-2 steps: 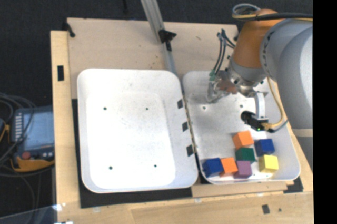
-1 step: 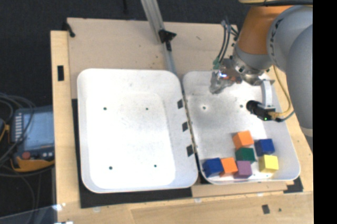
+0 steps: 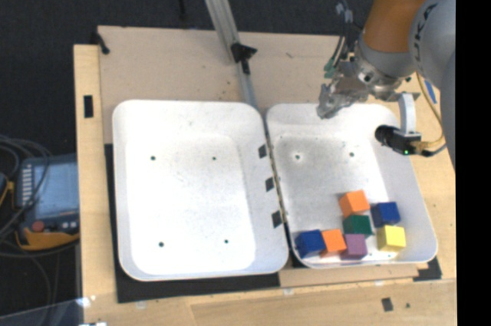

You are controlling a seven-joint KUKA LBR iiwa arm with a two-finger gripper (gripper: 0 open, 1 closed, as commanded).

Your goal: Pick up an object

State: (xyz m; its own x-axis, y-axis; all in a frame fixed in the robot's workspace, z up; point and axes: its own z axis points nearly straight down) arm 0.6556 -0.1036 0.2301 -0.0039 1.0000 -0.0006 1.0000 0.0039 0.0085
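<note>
— Where is the grey two-finger gripper [image 3: 328,108]?

— Above the far rim of the right shallow white bin [image 3: 322,163], well apart from the blocks. How far it is open I cannot tell.

— And the small coloured blocks?

— Clustered in that bin's near right corner: orange cube [image 3: 354,202], green cube [image 3: 357,224], blue cube [image 3: 310,242], yellow cube [image 3: 392,238], purple cube [image 3: 355,245].

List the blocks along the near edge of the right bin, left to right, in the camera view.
blue block → orange block → purple block → yellow block
</note>
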